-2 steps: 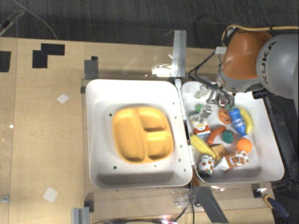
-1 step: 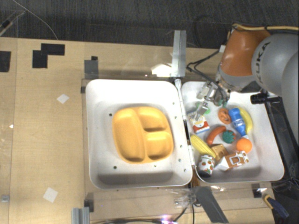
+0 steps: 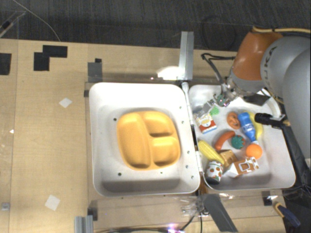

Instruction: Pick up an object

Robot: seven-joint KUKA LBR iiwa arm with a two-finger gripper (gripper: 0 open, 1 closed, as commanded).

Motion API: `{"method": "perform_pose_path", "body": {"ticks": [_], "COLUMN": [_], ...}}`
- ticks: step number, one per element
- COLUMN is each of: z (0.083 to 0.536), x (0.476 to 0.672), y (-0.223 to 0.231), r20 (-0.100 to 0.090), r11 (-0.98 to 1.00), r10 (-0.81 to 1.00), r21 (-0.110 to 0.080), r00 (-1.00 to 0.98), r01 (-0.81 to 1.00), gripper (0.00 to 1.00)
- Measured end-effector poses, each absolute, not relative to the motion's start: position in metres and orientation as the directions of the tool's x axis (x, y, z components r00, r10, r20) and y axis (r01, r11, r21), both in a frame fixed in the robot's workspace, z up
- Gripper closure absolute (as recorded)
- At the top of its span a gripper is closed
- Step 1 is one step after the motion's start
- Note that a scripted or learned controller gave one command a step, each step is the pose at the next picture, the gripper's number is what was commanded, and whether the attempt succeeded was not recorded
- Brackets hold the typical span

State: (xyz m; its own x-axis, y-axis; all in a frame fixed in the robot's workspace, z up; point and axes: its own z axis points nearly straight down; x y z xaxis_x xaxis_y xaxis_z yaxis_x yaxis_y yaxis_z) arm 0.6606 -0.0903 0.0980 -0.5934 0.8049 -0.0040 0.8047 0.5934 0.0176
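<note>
The right bin (image 3: 277, 178) holds several small toy foods. Among them are a red and white carton (image 3: 208, 125), a yellow corn cob (image 3: 210, 151), a red sausage (image 3: 224, 139), a blue bottle (image 3: 247, 126) and an orange ball (image 3: 253, 151). My gripper (image 3: 218, 100) reaches down into the back left part of this bin, just above and right of a small green and white piece (image 3: 204, 111). Nothing visibly hangs from it. The arm's grey and orange wrist (image 3: 252, 62) covers the bin's far right corner.
The left bin (image 3: 102, 130) holds a yellow divided tray (image 3: 147, 139). A metal post (image 3: 186, 57) stands behind the ridge between the bins. Near the right bin's front lie a brown block (image 3: 228, 157), a white and orange carton (image 3: 247, 165) and a round white toy (image 3: 214, 170).
</note>
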Motion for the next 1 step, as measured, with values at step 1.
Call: {"method": "perform_pose_path", "body": {"ticks": [1], "z": [0.1891], "x": [0.6215], "y": [-0.0383], "r20": [-0.003], "r11": [0.341], "r10": [0.940], "r21": [0.011], "r00": [-0.341], "r01": [0.940], "gripper": [0.00]}}
